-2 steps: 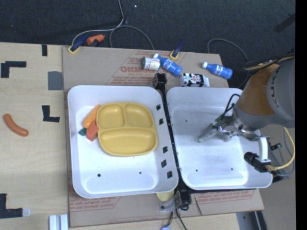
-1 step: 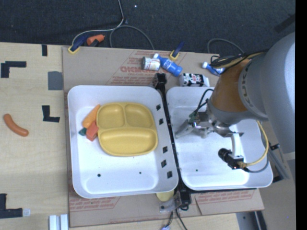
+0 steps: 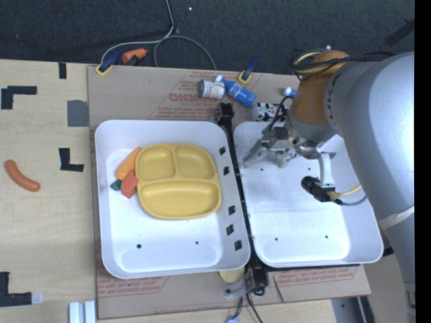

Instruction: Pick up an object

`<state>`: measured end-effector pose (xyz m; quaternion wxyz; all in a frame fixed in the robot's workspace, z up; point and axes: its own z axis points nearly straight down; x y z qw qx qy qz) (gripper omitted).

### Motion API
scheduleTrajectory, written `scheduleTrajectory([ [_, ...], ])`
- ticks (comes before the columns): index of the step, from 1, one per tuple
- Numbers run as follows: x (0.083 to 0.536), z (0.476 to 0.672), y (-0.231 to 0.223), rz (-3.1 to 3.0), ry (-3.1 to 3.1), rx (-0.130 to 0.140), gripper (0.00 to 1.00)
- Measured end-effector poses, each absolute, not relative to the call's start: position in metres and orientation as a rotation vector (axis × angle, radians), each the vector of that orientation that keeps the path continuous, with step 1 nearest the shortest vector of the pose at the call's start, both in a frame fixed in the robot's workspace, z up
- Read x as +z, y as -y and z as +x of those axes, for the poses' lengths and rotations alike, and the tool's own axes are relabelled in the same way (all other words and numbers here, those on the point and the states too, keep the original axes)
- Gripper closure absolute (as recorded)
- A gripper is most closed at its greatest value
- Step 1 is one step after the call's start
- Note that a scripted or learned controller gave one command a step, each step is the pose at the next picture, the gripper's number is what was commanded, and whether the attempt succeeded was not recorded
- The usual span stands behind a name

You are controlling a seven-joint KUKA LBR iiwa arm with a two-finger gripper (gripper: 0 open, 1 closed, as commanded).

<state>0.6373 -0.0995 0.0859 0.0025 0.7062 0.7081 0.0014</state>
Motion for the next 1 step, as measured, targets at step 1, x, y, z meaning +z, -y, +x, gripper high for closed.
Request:
scheduleTrajectory([
  [1,0.0852,0.6700,0.1020,2.216,-2.223,0.002,0.00],
])
